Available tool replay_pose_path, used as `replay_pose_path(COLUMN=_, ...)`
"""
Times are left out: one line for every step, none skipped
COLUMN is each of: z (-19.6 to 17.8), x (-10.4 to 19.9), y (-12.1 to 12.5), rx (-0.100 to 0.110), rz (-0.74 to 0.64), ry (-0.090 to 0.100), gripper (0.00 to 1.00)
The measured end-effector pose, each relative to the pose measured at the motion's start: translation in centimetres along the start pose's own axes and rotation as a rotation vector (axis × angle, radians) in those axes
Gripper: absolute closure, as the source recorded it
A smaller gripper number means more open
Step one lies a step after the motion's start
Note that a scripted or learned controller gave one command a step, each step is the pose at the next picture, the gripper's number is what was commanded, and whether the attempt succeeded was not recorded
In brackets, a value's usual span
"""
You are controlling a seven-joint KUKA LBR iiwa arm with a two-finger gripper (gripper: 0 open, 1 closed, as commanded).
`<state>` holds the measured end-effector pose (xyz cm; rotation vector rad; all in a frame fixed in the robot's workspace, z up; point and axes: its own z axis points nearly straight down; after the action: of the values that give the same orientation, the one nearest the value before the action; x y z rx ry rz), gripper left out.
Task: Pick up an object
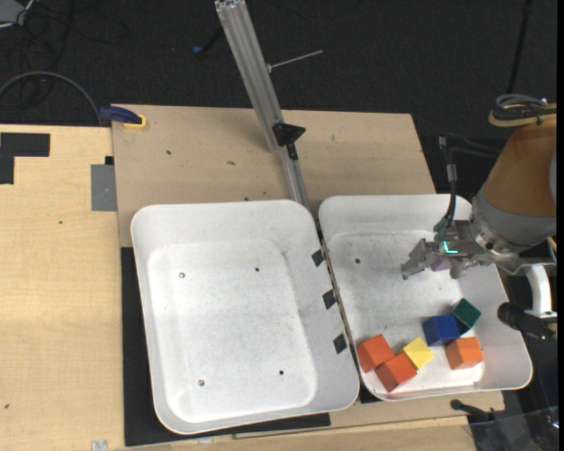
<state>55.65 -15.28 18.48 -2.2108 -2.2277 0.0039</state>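
**Gripper Hovered Short of the Blocks**

The gripper [439, 263] hung over the right bin [385, 242], fingers spread apart, nothing between them. The blocks lay toward the camera from it: blue block [441, 330] nearest, green block [467, 313] beside that. Best play, I judged: centre over one block's flat sides, clear of neighbours. No readable writing showed.

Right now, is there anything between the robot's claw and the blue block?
No. In the camera view, just bare white bin floor separates the gripper from the blue block; the green block sits off to the side.
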Motion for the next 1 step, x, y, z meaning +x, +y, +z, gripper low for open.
replay_pose_path(z=0.0, x=0.01, y=0.0, rx=0.0, rz=0.0, ry=0.0, gripper=0.0)
